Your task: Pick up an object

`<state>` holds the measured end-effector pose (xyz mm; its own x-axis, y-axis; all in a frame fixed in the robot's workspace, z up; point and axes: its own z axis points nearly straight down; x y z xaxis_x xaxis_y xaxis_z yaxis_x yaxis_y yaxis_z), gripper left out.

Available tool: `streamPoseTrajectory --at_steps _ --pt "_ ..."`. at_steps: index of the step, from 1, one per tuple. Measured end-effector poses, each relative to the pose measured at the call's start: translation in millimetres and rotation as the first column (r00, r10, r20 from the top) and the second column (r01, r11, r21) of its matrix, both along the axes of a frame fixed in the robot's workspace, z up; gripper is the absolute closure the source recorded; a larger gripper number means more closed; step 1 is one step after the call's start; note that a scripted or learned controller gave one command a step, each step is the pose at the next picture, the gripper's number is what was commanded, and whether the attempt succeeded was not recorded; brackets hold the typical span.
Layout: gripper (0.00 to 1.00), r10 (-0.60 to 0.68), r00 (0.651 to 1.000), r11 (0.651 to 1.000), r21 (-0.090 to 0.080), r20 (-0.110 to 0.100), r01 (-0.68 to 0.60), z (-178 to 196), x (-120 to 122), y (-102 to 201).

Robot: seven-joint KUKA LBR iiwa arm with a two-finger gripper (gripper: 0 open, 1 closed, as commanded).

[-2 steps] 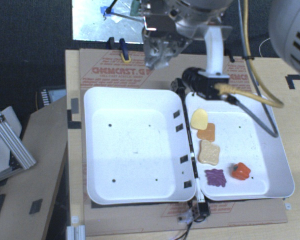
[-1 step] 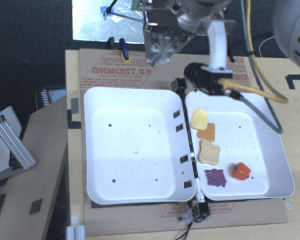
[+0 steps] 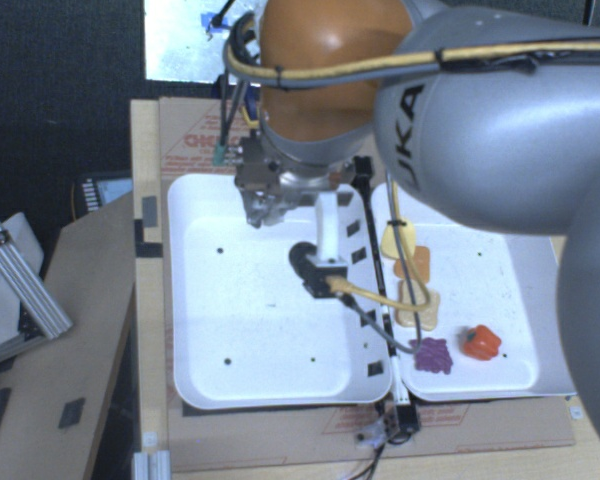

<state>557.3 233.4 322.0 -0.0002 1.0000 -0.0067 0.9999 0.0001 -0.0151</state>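
Looking down at a slant on your bench, you have two shallow white bins side by side. The left bin (image 3: 230,318) has a plain white floor with a few small dark specks and nothing you would pick up. Over its far right part hangs the gripper (image 3: 263,208), a grey metal head below the arm's (image 3: 480,118) orange band, pointing down at the bin floor. Nothing can be seen held in it, and you cannot tell from this view whether it is apart or together, because the wrist covers it from above. To the right, past the wall where the bins meet, the right bin (image 3: 500,268) holds every candidate. A yellow piece (image 3: 413,263) lies close to that wall. Just nearer is a pale piece (image 3: 421,310), apparently touching it. Nearer again sits a purple thing (image 3: 432,355), with an orange thing (image 3: 481,342) just beside it on the right. All four lie right of and nearer than the gripper, in the other bin, with the yellow piece closest to it and the orange thing farthest. By this view the task is hardly begun: nothing is grasped or lifted. What is left for you, by my judgement, is to choose one, cross over, descend, close and lift.
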Motion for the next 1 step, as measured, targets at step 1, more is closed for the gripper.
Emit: streamPoseTrajectory --at_steps 1 --pt "1.0 0.005 0.999 1.0 0.017 0.034 -0.006 196.7 -42.4 1.1"
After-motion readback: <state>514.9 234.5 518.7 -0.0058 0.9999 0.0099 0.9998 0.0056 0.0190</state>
